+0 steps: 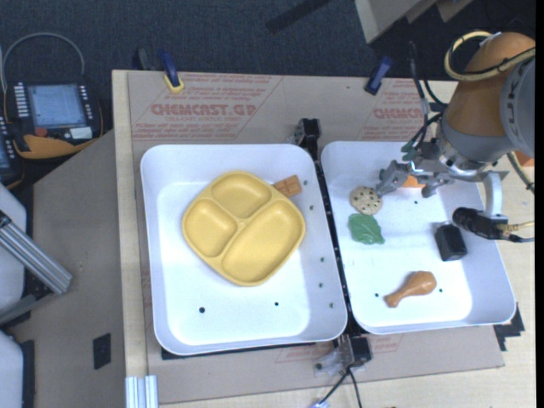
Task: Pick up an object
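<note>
Grey arm with orange band entering at the upper right of the frame, wrist angled down-left, hand (408,175) low at centre right

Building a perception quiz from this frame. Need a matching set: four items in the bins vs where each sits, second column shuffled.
Items:
1. yellow divided plate
2. cookie
3. green leaf
4. drumstick

Places:
A. right bin, near its front edge
B. left bin, centre
C. right bin, just below the cookie
D. right bin, upper left, beside the gripper

Pairs: 1-B, 2-D, 3-C, 4-A
</note>
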Controlling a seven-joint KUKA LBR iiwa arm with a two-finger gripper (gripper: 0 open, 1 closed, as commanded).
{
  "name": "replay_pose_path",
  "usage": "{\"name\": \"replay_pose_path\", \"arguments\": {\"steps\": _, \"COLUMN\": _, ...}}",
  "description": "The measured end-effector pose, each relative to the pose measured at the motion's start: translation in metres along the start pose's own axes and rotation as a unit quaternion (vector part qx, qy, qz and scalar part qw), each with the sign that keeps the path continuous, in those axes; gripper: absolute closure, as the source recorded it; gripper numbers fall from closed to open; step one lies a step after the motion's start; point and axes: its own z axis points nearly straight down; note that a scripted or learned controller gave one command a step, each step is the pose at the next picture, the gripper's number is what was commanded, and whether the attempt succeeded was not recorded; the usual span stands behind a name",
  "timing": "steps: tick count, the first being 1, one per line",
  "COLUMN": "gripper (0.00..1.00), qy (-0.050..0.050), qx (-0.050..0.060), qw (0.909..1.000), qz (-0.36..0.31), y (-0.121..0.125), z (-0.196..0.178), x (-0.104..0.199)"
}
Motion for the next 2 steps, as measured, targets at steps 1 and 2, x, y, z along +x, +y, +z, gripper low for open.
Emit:
{"name": "replay_pose_path", "arguments": {"steps": 1, "gripper": 0.00, "qy": -0.001, "qx": -0.005, "qw": 1.0000, "qz": 0.001, "y": 0.002, "z": 0.050, "x": 0.000}}
{"name": "replay_pose_path", "arguments": {"steps": 2, "gripper": 1.00, "qy": -0.002, "qx": -0.008, "qw": 1.0000, "qz": 0.000, "y": 0.003, "z": 0.036, "x": 0.000}}
